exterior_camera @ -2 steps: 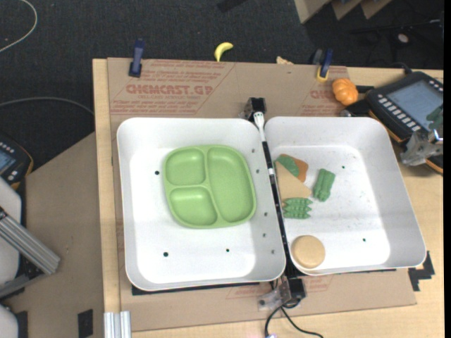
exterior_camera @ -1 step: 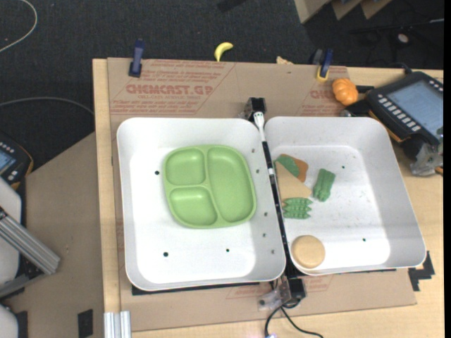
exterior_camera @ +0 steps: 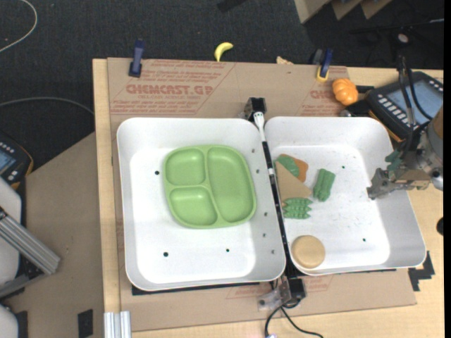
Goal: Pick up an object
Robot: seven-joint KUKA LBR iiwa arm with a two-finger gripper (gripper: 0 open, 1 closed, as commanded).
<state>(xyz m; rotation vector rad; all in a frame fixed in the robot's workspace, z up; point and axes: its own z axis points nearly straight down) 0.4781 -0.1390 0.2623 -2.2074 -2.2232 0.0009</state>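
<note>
Camera view: the hand [exterior_camera: 378,186] hovers over the right bin [exterior_camera: 394,248] (openness unclear), holding nothing visible.

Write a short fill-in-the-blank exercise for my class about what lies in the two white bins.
1. The green divided plate lies in the ____ bin.
2. The plate has ____ compartments.
3. The round tan object lies near the right bin's ____ edge.
4. The end effector is over the ____ bin.

Missing words: left; three; front; right

The arm reaches in from the right edge, its gripper [exterior_camera: 378,186] hanging low and pointing left; the fingers look slightly parted, though blur obscures them.
</note>
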